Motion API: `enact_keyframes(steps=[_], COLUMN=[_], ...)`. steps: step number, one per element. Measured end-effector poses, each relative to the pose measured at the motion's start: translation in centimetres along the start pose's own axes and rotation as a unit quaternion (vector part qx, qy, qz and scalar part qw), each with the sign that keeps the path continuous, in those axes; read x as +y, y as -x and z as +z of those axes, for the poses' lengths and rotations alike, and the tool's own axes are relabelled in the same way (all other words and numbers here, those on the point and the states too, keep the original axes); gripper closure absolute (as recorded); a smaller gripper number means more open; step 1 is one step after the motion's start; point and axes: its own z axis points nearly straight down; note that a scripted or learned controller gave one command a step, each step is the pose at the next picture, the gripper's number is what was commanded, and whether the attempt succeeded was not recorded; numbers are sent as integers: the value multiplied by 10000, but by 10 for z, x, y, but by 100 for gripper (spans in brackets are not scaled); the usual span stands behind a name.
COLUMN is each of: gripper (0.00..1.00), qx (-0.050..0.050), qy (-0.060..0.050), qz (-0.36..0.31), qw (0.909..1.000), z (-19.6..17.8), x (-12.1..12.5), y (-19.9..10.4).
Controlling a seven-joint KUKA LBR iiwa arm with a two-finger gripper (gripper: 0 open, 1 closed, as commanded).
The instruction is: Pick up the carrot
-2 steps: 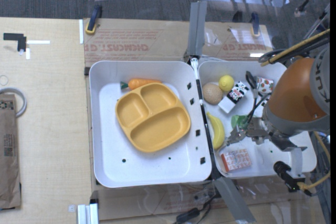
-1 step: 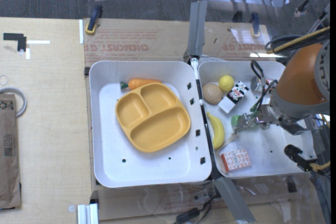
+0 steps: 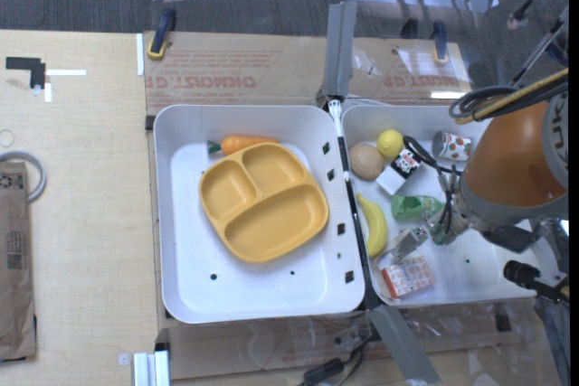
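Orange and slim, the small toy carrot [image 3: 242,142] with its green leafy tip lies in the left white plastic bin [image 3: 181,285], near the bin's far wall. It rests flat, touching the far edge of the yellow three-compartment plastic plate [image 3: 264,202], its green end pointing toward the bin's left side. Nothing covers it and nothing is gripping it, so by my reading the pick has not yet begun.

Over the right white bin [image 3: 479,280], well apart from the carrot, hangs the grey arm with its orange band [image 3: 516,160]. Its gripper [image 3: 425,235] sits low among the clutter there: a yellow banana [image 3: 373,226], a crumpled green wrapper [image 3: 412,207], a brown round fruit [image 3: 366,160], a small yellow lemon [image 3: 390,143] and a flat red-and-white packet [image 3: 405,276]. Whether the jaws are open or closed I cannot tell; they are too small and muddled with the objects around them.

What remains, as I judge it, is everything: crossing the divider between the bins, descending on the carrot, closing on it and lifting.
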Motion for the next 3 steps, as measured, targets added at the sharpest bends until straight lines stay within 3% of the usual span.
enact_keyframes(steps=[1,2,3], gripper=[100,100,100], qx=[0,-12,-7], qy=[0,11,2], qz=[26,-1881,-1902], qw=[10000,9821,9817], z=[-9,-1,-100], x=[0,-6,34], y=[1,-19,-94])
